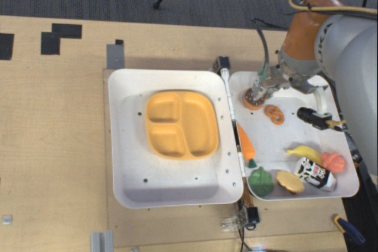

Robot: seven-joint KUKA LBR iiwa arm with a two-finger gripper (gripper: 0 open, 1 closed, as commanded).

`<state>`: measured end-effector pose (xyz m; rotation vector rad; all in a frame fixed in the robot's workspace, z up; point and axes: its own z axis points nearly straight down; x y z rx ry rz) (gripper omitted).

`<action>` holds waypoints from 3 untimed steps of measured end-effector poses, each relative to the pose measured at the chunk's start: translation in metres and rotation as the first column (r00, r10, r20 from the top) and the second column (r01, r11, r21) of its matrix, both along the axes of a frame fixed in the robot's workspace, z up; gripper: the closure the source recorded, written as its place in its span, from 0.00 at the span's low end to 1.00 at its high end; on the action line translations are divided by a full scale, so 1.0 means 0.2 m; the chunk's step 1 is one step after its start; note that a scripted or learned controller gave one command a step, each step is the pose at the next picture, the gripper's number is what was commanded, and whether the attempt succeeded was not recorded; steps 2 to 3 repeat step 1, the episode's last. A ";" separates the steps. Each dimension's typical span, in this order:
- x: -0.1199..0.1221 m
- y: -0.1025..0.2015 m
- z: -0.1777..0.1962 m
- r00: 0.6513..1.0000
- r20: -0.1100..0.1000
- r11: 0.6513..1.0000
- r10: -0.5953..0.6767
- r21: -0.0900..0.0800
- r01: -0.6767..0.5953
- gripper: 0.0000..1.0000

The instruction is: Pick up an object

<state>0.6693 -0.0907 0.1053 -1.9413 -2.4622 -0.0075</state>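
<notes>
My gripper (257, 93) is low in the far left corner of the right bin (269, 137), right above a small brown disc (253, 103) and touching or nearly touching it. An orange pretzel-shaped piece (274, 114) lies just to the gripper's right. Along the bin's left wall lies a carrot (245, 143). Toward the near edge sit a green vegetable (260, 181), a tan bun (290, 182), a banana (303, 152), a black-and-white carton (314, 173) and a pink piece (333, 161).
The left bin (130, 144) holds a yellow divided plate (180, 124). A metal divider with clamps (227, 97) runs between the two bins. The grey arm (345, 50) with its orange band covers the right bin's far right corner.
</notes>
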 end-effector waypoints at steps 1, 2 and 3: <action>-0.01 0.30 0.40 0.891 0.004 0.891 -0.455 -0.006 0.455 1.00; -0.01 0.30 0.40 0.891 0.004 0.891 -0.455 -0.006 0.455 1.00; -0.01 0.30 0.40 0.891 0.004 0.891 -0.455 -0.006 0.455 1.00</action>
